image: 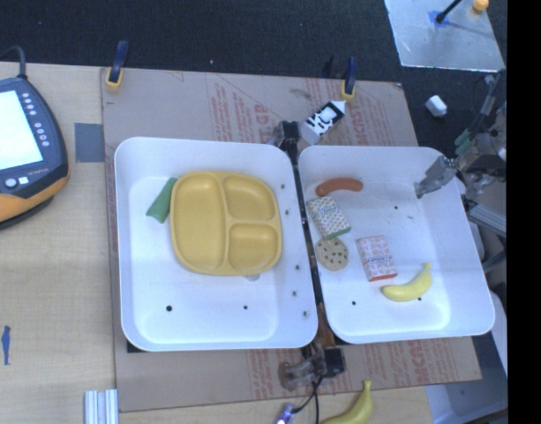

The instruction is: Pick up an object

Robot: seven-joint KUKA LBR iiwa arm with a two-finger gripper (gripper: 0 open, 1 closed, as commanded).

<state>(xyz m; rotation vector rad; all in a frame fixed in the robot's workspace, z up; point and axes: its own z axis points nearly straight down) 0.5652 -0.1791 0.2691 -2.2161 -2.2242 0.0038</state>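
On the bench, largest first, and away we go:

Bench [49,290]: pale wood, carrying a brown cardboard sheet [252,104] clamped at its far edge, and on that sheet the two bins sit side by side.

Left bin [208,321]: white and shallow, touching the right bin along the middle seam.

Right bin [402,321]: white, holding five small items, all lying loose on its floor.

Yellow tray [226,222]: big three-compartment plate lying flat in the left bin, toward its far half.

Pendant [18,153]: grey-and-orange handheld screen at the far left of the bench, well apart from the bins.

Gripper [432,182]: grey, coming in from the right, hovering over the far right corner of the right bin. Nothing sits between its fingers; whether they are open or closed, I cannot tell.

Banana [408,286]: yellow, curved, near right part of the right bin, well apart from the gripper.

Second banana [356,406]: on the cardboard, near side, outside both bins.

Sausage [339,185]: reddish-brown, far left of the right bin.

Green piece [161,199]: flat strip just beside the tray's left edge.

Patterned packet [327,215]: just near of the sausage.

Red-and-white packet [375,258]: mid-bin, just beside the banana.

Cookie [332,254]: round, speckled, touching the patterned packet's near end.
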